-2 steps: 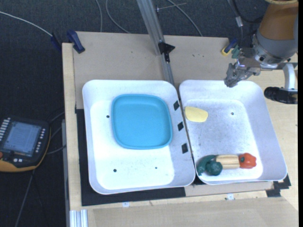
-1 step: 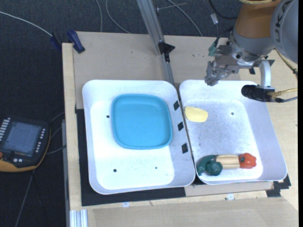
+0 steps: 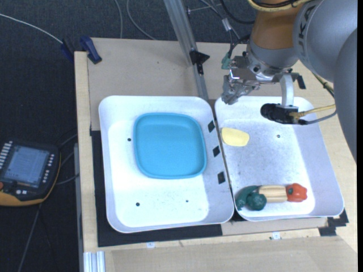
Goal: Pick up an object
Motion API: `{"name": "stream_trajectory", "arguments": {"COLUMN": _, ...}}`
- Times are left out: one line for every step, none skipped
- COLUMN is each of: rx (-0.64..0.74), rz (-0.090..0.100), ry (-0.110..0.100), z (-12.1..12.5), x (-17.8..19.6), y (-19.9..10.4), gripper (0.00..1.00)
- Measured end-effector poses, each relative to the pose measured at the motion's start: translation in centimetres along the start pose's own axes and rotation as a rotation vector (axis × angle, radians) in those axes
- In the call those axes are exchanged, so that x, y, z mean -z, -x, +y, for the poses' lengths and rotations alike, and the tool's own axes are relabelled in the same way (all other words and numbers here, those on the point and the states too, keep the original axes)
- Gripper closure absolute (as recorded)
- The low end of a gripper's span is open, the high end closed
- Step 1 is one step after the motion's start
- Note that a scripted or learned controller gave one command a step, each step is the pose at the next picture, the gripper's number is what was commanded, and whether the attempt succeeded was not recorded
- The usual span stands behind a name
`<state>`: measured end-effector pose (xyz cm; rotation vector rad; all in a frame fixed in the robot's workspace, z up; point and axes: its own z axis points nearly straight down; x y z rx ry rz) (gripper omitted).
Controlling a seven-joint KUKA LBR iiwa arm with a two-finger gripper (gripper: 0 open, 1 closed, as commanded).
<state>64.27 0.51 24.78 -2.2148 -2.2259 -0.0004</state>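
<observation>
The claw hung over the far left corner of the right bin; I cannot tell its state. A yellow piece lay just below it in this bin. A green, wooden and red toy lay farther toward the near edge. The blue plate sat in the left bin.

Even, bright overhead light; my arm looms slightly soft, casting faint shadow beside the right bin, whose white floor glares mildly.
</observation>
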Motion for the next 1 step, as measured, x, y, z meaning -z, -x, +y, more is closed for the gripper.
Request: {"name": "stream_trajectory", "arguments": {"rx": 0.000, "rz": 0.000, "ry": 0.002, "z": -0.09, "x": 0.58, "y": -5.65, "gripper": 1.00}}
